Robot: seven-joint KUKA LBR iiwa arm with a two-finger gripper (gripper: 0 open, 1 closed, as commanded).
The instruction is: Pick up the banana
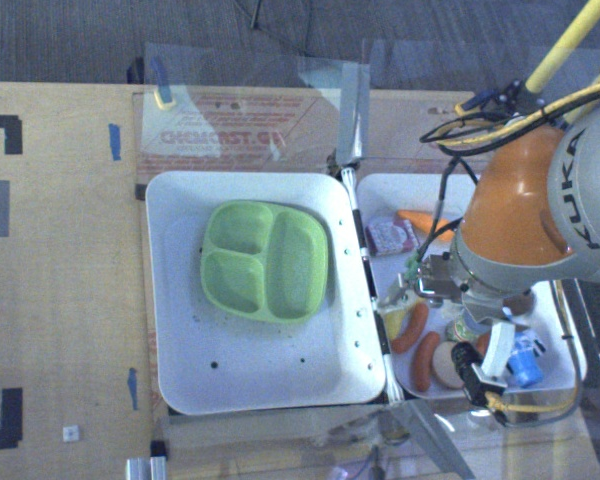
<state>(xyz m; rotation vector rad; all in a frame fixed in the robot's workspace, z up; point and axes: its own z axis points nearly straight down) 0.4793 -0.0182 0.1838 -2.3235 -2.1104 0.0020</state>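
left bin (180, 368) holds a green plate (265, 260); right bin (565, 353) holds sausages (412, 326).

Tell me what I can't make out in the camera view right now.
- Tool: hidden beneath the arm's orange band and wrist; finger state unreadable.
- Banana: a yellowish piece at the right bin's left wall, too covered to confirm.
- Bin contents under the arm: mostly covered.

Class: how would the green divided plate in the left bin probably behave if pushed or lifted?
The green divided plate looks like moulded plastic, so probably stiff and light. It lies flat on the left bin's smooth white floor, so a push would likely slide it rather than tip it. Its low rounded rim may be hard to grip.
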